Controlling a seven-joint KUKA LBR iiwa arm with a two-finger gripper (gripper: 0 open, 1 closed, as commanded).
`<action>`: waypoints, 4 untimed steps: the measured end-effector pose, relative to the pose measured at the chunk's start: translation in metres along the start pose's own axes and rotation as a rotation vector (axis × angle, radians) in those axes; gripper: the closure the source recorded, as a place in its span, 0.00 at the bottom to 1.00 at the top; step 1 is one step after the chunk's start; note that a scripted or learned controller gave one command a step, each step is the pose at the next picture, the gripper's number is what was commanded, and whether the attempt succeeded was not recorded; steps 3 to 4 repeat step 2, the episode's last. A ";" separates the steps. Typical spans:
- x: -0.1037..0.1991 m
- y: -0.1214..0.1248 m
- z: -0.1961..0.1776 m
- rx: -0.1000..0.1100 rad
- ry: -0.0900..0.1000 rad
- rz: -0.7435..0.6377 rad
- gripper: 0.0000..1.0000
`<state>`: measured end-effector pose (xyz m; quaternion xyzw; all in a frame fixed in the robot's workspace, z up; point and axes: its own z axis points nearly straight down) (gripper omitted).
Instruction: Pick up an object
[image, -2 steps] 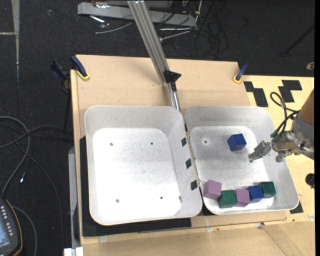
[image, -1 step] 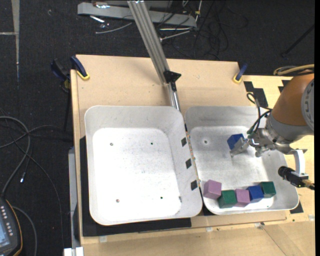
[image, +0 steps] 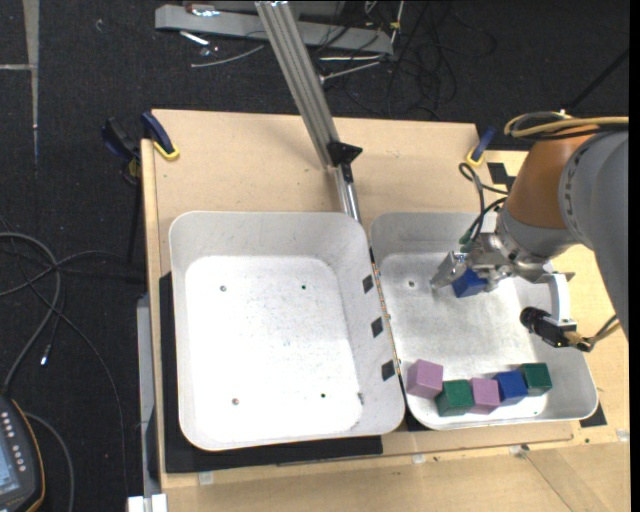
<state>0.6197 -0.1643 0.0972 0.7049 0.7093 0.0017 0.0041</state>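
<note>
In right bin (image: 560, 400), claw (image: 462, 276) gripping blue block (image: 468, 285)

the gripper (image: 462, 276) hangs over the right bin (image: 425, 235) with a blue block (image: 467, 285) between its fingers, while five more blocks, purple (image: 425, 377), green (image: 455, 396), purple (image: 485, 392), blue (image: 511, 384), green (image: 537, 377), line the bin's near edge.
</note>
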 end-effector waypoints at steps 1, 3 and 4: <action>-0.002 -0.003 -0.008 0.006 0.001 0.001 1.00; 0.056 -0.048 -0.001 0.004 0.002 0.001 1.00; 0.056 -0.048 -0.001 0.004 0.002 0.001 1.00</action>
